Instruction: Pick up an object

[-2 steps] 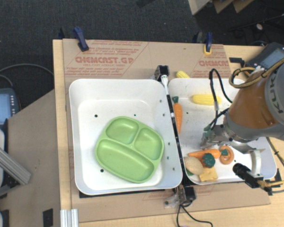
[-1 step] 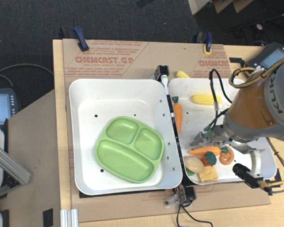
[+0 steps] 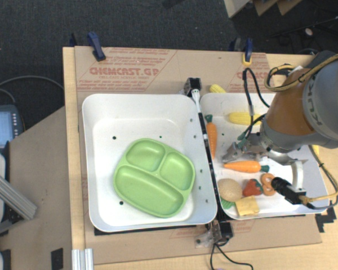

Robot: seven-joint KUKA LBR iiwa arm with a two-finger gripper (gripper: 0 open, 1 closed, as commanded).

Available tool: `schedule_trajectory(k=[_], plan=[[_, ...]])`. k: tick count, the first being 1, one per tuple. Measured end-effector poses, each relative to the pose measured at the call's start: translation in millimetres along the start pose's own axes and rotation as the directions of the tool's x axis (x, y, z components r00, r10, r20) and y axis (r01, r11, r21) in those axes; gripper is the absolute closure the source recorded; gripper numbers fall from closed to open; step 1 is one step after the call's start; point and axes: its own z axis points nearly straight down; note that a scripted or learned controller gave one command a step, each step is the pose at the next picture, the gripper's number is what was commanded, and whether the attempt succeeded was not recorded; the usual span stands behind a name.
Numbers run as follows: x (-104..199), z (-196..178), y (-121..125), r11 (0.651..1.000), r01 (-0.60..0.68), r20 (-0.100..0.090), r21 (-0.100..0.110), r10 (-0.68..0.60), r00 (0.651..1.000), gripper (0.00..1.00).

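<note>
- A cardboard-topped table (image 3: 158,66) is standing on dark carpet, carrying two white bins side by side.
- The claw (image 3: 243,146) is hanging low in the right bin (image 3: 312,198), under the grey arm's orange band (image 3: 284,114); how far it is opened I cannot tell.
- Its tip is sitting just above a lying carrot (image 3: 243,166), close to it or touching; nothing is showing as gripped.
- A second carrot (image 3: 212,136) is lying along the bin's left wall, with a corn cob (image 3: 239,117) beyond it.
- Nearer the front are lying a potato (image 3: 230,189), a red piece (image 3: 252,188) and a yellow block (image 3: 247,207).
- The left bin (image 3: 101,128) is holding a green divided plate (image 3: 154,177).
</note>
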Motion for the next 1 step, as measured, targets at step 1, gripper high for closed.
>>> schedule_trajectory(k=[1], plan=[[4.6, -0.6, 45.4, 1.0, 0.001, 0.0, -0.001, -0.001, 1.0, 0.0]])
